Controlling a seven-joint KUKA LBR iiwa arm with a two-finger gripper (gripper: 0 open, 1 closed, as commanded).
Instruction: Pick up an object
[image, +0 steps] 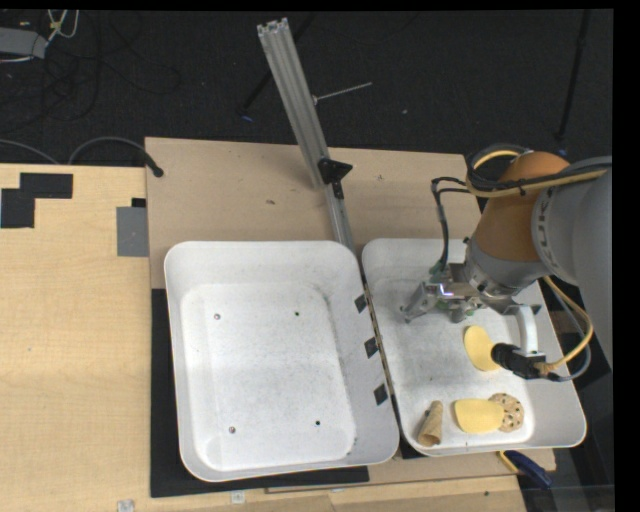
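Observation:
My gripper (437, 309) hangs over the upper middle of the right bin (412, 365), its fingers spread open with nothing between them. Just to its lower right lies a yellow chip-shaped piece (480, 348). Along the bin's front edge lie a tan cone (431, 423), a second yellow piece (474, 416) and a brown speckled cookie (508, 411) that touches it. The arm's grey body and orange band (512, 215) rise above the bin's right side.
The left bin (265, 360) stands beside the right one, with black clips (371, 346) along the shared wall. A slanted metal rail (305, 125) runs from the back to the bins' top junction. Cables loop near the arm's wrist (560, 340).

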